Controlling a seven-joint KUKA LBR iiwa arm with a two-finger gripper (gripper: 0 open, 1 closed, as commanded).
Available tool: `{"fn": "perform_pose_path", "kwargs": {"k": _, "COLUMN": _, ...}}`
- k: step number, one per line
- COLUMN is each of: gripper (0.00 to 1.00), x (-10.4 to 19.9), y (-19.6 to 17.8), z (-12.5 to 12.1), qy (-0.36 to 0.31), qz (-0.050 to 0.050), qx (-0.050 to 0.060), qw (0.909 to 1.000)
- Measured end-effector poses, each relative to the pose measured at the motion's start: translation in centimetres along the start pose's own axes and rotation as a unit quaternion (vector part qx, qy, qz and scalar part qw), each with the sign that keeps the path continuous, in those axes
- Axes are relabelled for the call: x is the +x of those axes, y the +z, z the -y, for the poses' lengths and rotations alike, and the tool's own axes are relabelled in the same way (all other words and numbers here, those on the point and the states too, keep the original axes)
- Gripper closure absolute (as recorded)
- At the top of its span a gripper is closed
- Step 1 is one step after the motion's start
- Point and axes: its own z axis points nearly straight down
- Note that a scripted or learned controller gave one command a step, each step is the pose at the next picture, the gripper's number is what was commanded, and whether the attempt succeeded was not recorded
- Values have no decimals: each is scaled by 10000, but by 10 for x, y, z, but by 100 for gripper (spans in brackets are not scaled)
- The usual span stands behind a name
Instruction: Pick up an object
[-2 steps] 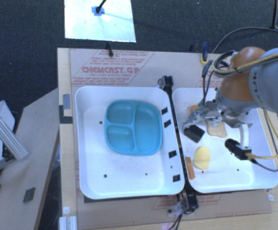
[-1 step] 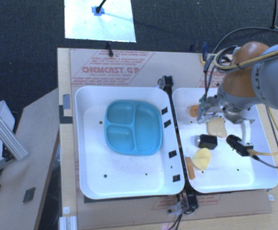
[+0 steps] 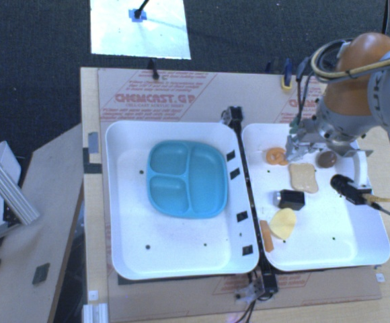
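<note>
Hovering end effector (image 3: 296, 148) beside orange ring pastry (image 3: 275, 156).

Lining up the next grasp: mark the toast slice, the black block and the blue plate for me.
toast slice (image 3: 303, 177), camera view, middle of its tan face.
black block (image 3: 291, 199), camera view, centre of its top.
blue plate (image 3: 185, 179), camera view, on the ridge between its compartments.
</note>
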Motion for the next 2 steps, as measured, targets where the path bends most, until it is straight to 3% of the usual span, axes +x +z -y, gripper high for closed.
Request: {"fn": "perform_pose_path", "kwargs": {"k": 2, "gripper": 100, "x": 4, "y": -104, "z": -12, "qy": -3, "qz": 0, "qx": -4, "qw": 10000}}
